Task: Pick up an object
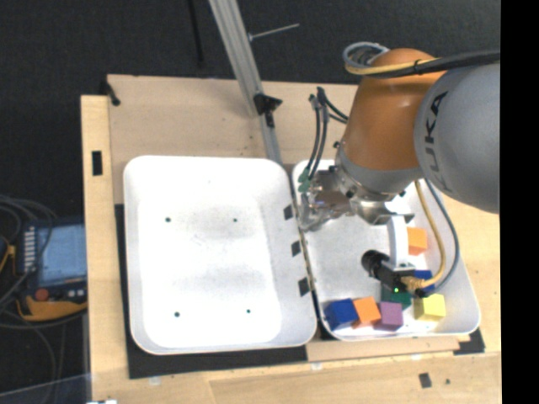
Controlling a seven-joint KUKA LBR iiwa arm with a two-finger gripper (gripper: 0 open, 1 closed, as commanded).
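Nothing is picked up yet: the gripper (313,202) hangs low at ten o'clock in the right bin (344,255), its grip impossible to tell from here, with the coloured blocks (367,310) untouched around six o'clock.

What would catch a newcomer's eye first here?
The grey arm with its broad orange band looms over the right bin, its claw down by that bin's left wall. A blue block, an orange block, a purple block and a yellow block line the bin's near edge.
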